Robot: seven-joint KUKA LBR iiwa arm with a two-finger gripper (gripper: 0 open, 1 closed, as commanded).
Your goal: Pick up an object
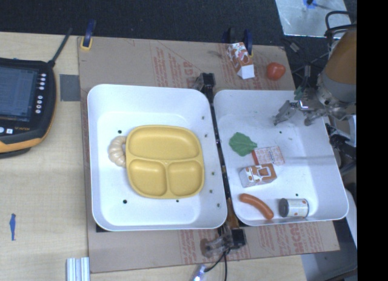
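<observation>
Objects sit low in the right bin (pixel 315 170): green leaf (pixel 242 144), two cartons (pixel 258 175), sausage (pixel 256 206), can (pixel 293 207). Biggest is the wooden counter (pixel 42 201), then cardboard (pixel 151 61), then the left bin (pixel 109 152) with its yellow tray (pixel 164 160). Pincer (pixel 291 113) hangs splayed, gripping nothing, over bare floor near the right bin's far edge.

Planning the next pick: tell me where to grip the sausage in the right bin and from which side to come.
Grip the sausage at its middle, coming straight down from above, fingers closing across its narrow width. It lies flat and slanted on the floor of the right bin, so its long sides are exposed. The can sits close by its lower end, so the middle probably gives more room.
</observation>
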